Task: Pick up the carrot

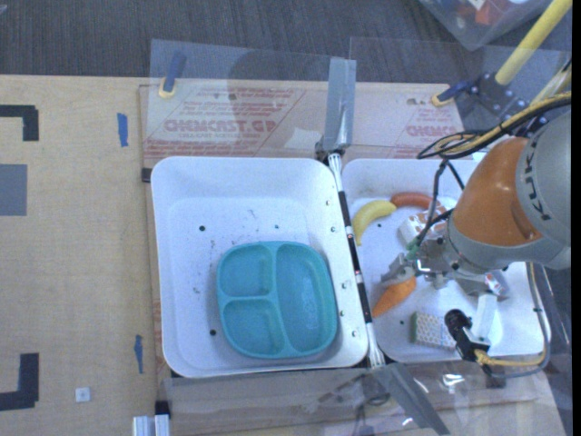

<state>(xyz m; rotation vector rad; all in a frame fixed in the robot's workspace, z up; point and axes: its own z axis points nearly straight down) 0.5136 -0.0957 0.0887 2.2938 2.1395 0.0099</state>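
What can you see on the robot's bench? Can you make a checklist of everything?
Surface: wooden bench with two white bins, left bin and right bin.
Job's things: carrot lying in the right bin near its left wall.
Clutter: teal divided plate in the left bin; banana and small items in the right bin.
Grippers: gripper just above the carrot, grasp unclear.
Cables: black cables running to the arm.
Surroundings: grey floor, yellow pole.
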